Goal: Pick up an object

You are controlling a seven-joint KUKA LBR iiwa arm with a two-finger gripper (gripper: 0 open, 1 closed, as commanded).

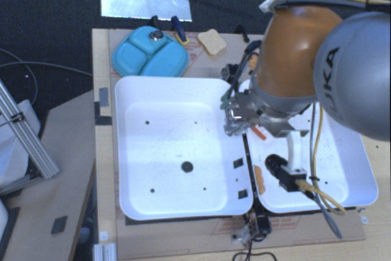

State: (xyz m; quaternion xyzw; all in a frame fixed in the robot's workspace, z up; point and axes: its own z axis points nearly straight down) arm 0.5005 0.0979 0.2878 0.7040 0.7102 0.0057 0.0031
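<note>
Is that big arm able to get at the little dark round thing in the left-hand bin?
Probably yes. The small dark disc lies alone on the open floor of the left bin, nothing over or beside it, and the arm already hangs at the bins' shared edge.

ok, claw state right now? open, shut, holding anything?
Claw: cannot be told; the arm's wrist covers it from above, over the inner edge of the right bin.
</note>
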